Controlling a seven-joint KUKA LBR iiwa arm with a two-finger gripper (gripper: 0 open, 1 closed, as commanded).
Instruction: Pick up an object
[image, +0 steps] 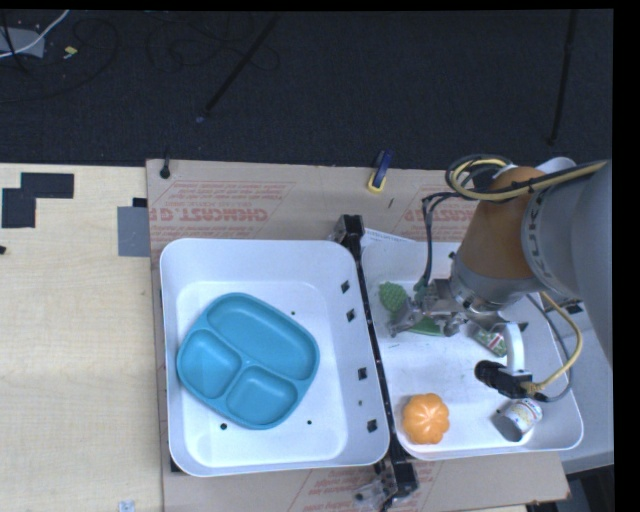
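Observation:
My gripper (424, 318) is low in the right bin (462, 448), near its left wall. A green leafy object (392, 296) lies just to the gripper's upper left, close to it or touching it. A bit of green also shows under the gripper head. An orange fruit-like object (425, 418) lies at the front of the same bin, well apart from the gripper. A small silver can (514, 419) lies at the front right corner. A small dark green and red object (490, 341) sits to the right of the gripper, partly hidden by the wrist.
The left bin (190, 270) holds a blue divided plate (248, 358). A black divider (366, 340) with clips runs between the two bins. The arm (520, 235) covers the back right part of the right bin.

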